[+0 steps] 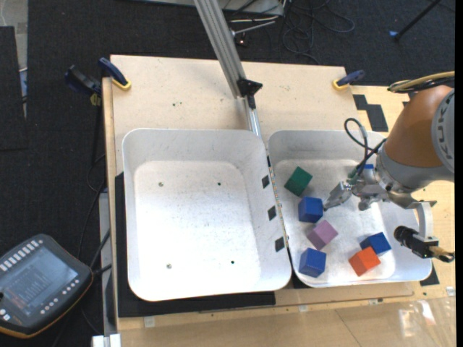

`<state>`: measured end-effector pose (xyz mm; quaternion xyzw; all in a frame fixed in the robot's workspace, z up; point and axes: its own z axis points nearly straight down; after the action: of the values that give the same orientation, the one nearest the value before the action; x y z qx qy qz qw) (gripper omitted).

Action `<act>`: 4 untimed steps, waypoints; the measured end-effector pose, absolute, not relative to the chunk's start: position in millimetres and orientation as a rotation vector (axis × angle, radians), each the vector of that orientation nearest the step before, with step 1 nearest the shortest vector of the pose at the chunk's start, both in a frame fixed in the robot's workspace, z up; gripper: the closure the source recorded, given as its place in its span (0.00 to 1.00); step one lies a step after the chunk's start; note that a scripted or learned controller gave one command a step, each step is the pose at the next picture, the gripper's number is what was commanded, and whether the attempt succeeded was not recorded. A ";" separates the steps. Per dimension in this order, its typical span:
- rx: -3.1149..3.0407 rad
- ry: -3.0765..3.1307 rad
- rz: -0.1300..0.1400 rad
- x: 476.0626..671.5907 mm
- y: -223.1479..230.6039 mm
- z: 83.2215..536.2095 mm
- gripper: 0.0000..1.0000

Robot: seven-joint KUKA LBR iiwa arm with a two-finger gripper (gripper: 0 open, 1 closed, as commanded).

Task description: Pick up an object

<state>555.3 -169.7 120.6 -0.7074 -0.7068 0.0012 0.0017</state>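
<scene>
Hovering over right bin (283, 150): gripper (350, 196), fingers spread, nothing grasped; 3 blue cubes (310, 209), green cube (297, 181) seen below.

Grey arm (443, 132) with broad orange band, looped black cable, small metallic claw (350, 195).

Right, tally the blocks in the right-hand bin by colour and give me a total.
Blue blocks: 3
Green block: 1
Purple block: 1
Orange block: 1
Total: 6
</scene>
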 end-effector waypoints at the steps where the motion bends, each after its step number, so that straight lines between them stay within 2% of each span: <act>1: -2.224 -2.221 -0.001 556.7 -170.4 133.6 1.00; 2: -2.223 -2.229 -0.006 555.8 -164.2 194.5 1.00; 3: -2.222 -2.229 -0.004 557.5 -164.3 225.6 1.00; 4: -2.212 -2.229 -0.001 559.3 -109.8 216.5 1.00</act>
<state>559.3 -109.8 216.5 -0.7043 -0.7099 -0.0004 0.0007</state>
